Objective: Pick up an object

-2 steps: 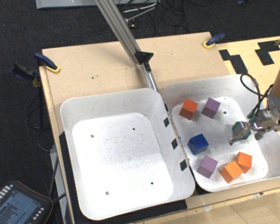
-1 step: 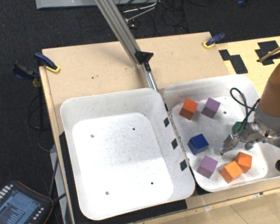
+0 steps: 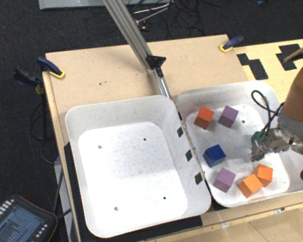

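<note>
1. The tool [image 3: 257, 149] hangs low over the right bin [image 3: 267, 93], toward its right side; whether it is apart or together I cannot tell, and nothing shows clamped in it.
2. Nearest to it are two orange blocks – the smaller [image 3: 265, 173] just below the tool, the larger [image 3: 249, 185] beside that one, touching or nearly so. A short drop toward the bin's near wall looks like the move this turns on.
3. Further left lie a blue cube [image 3: 214, 154] and a purple cube [image 3: 225, 179]; up the bin, another purple cube [image 3: 227, 116] and an orange one [image 3: 203, 117].
4. All are small matt blocks with crisp edges, probably rigid and easy to pinch across flat faces.
5. The left bin [image 3: 83, 122] is smooth white plastic, speckled – both bins rest on a pale board desk [image 3: 109, 73].
</note>
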Controlling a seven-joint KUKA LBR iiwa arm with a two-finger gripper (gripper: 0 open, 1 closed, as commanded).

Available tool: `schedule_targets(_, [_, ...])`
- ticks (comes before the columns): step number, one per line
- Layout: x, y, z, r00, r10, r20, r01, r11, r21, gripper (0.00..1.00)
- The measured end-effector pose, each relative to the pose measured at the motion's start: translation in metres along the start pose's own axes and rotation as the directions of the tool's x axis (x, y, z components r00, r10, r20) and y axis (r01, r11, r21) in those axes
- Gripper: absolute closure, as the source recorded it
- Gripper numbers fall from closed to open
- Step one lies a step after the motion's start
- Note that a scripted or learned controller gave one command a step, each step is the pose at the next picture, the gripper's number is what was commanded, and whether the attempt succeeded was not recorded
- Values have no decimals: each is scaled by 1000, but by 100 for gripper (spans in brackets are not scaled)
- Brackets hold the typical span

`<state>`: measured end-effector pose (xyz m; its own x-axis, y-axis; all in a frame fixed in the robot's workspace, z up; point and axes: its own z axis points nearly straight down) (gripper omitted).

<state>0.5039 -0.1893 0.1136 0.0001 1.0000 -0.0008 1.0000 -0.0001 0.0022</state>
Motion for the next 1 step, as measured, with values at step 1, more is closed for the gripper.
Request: schedule_targets(1, [2,-7,-58,1000,-2,2,2,1000,-4,100])
